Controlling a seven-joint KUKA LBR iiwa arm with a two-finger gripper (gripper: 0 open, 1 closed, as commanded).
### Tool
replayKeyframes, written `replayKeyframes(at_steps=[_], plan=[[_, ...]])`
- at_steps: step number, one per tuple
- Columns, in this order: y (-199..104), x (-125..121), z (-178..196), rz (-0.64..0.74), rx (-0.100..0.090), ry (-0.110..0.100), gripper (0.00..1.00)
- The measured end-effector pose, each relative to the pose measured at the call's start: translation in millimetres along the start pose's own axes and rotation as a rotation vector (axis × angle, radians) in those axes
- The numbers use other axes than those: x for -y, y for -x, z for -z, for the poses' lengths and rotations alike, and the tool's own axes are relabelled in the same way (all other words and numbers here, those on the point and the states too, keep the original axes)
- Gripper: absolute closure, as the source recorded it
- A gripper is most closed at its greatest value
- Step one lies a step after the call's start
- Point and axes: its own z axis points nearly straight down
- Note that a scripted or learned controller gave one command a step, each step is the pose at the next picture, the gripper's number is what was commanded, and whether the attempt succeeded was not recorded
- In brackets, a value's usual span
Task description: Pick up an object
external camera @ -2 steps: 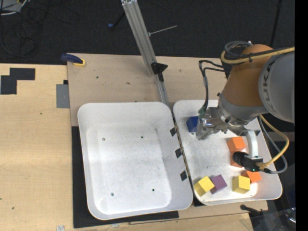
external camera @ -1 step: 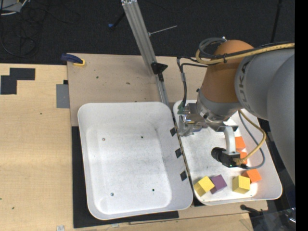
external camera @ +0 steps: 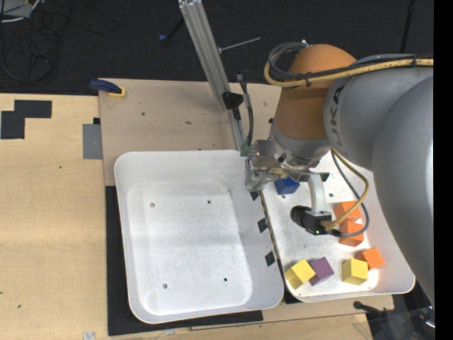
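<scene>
Reaching for a block is the step we judge to be in hand, and the nearest candidate is the blue block (external camera: 287,186), which lies in the right bin (external camera: 396,278) near its left wall, tucked just below the gripper (external camera: 263,177). We see part of it only; the wrist hides the rest. Whether the jaws stand wide or narrow we cannot tell, since the orange band and grey wrist cover them from above, and nothing shows between them.

To do this well, we would bring the gripper squarely over the block, line the jaws up with two flat faces, and keep clear of the bin wall beside it, which could foul a descent.

Further out in the same bin lie an orange block (external camera: 348,214), a yellow block (external camera: 301,272) touching a purple block (external camera: 322,268), and near the front edge a second yellow block (external camera: 355,270) against a small orange one (external camera: 374,258). All look like hard, matte, sharp-edged cubes, easy to pinch on flat sides. Both bins are smooth white plastic with rounded corners; the left bin (external camera: 134,190) shows a few dark specks. An aluminium rail (external camera: 209,55) leans behind them.
</scene>
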Motion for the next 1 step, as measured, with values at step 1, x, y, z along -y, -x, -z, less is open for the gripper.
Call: replayKeyframes(at_steps=[1], plan=[[-45.1,-13.2,15.9,0.0,0.0,0.0,1.0]])
